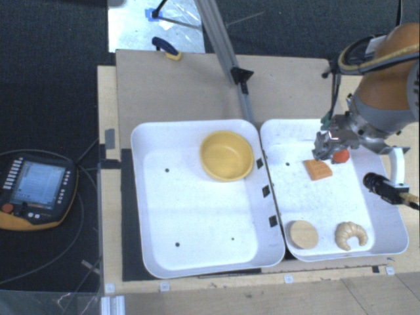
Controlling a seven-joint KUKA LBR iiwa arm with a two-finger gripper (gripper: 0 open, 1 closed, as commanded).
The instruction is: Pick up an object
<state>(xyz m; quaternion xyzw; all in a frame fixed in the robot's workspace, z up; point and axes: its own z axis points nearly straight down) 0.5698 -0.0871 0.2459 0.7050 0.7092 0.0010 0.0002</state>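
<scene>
Down in the upper part of the right bin (394, 245) we see the gripper (326, 151), hanging from the grey and orange arm (387, 77) that comes in from the right. Whether the gripper is open or closed we cannot tell, because it looks dark and small against the white floor. A small red thing (340, 155) sits just at its right side, touching or almost touching it, but we cannot say it is held. Just below the gripper lies an orange wedge (318, 170), flat on the bin floor and apart from the walls. Near the front edge of this bin are a round beige disc (304, 234) and, beside it, a croissant (351, 235); both are close to the front rim but well apart from the gripper. Between them and the wedge the floor gives free room. A yellow bowl (227, 155) stands upright in the left bin (151, 241), near its back wall and right side. On the far left, off the bench, rests a control tablet (36, 190).
</scene>
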